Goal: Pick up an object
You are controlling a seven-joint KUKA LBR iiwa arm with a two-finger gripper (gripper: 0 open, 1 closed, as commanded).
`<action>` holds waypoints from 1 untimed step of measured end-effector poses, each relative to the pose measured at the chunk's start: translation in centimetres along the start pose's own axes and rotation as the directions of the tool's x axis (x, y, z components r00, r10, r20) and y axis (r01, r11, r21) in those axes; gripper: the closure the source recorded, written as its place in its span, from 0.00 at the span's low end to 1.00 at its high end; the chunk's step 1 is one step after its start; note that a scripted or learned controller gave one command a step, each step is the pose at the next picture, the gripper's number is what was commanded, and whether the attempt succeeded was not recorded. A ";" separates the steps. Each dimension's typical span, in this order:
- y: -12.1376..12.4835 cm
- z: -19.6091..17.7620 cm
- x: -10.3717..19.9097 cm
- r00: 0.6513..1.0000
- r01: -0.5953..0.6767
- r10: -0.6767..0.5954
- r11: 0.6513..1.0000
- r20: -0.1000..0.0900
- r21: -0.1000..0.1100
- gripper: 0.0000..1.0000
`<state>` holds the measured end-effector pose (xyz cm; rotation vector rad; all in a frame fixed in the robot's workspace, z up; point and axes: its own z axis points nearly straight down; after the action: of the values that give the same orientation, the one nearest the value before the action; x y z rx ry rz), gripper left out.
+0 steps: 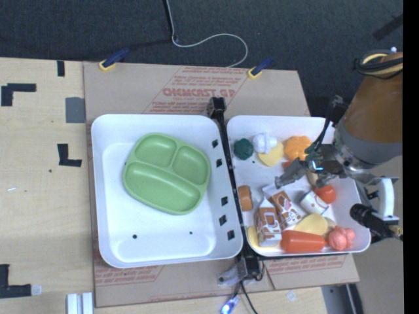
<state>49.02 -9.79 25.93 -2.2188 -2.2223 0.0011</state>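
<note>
White plastic lines both bins, and the right-hand bin (308, 122), in the right half of the frame, is so crowded with toy food that a clean pick looks doubtful. The gripper (302, 169) sits low over the middle of that bin, with dark fingers (292, 175) splayed toward the lower left, and nothing is visibly between them; how far they stand apart I cannot tell, since the wrist and cabling blur into the clutter. Just below and to the right of the gripper lie a red tomato-like piece (325, 193) and a small white cup-like item (313, 203), with 2 brown-and-white snack packets (275, 216) to the lower left and an orange fruit (296, 146) just above. Because these sit touching or nearly touching, my judgement is that closing here could pinch 2 things at once, or push one sideways so it slips out. The packets lie flat and may be too wide or slick to hold; round pieces such as the dark green ball (243, 149) could roll off. A red-orange carrot-like piece (302, 242) and a pink item (340, 238) crowd the lower rim and could be knocked over it. The left bin (105, 175) carries a green divided plate (167, 173), well apart from the gripper.
</note>
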 end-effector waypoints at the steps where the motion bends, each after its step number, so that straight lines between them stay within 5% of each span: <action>1: -0.8 8.0 8.0 1.000 0.006 -0.006 1.000 -0.003 0.009 0.00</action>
<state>48.17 -1.75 17.93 -2.2057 -2.2232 0.0080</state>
